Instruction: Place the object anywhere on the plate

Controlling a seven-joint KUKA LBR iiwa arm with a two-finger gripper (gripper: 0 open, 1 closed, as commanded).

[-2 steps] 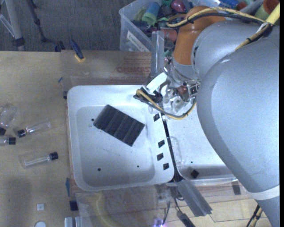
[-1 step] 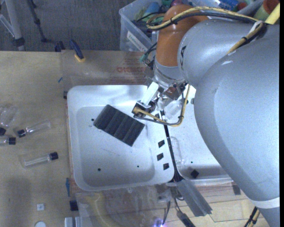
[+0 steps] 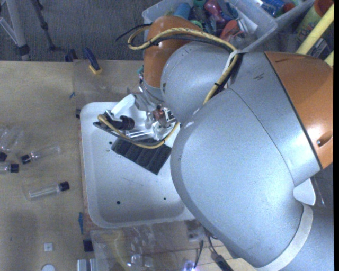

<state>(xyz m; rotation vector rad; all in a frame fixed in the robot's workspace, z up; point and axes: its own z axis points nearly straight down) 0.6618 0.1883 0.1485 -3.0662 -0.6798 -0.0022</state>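
The grey arm with its orange band reaches in from the right and hides most of the bench. My gripper (image 3: 151, 126) hangs low over the far part of a white bin (image 3: 100, 206). Directly under it, on the bin floor, lies a dark, flat, ribbed rectangular thing (image 3: 139, 154), partly hidden by the gripper. Whether the gripper touches it I cannot tell. The arm covers the right side of the bin and everything beyond it.
Several clear vials with black caps (image 3: 47, 189) lie on the wooden bench left of the bin. A blue clamp (image 3: 93, 60) sits at the far edge. A clear box of colourful items (image 3: 212, 13) stands at the back. Clear plastic pieces (image 3: 137, 243) lie before the bin.
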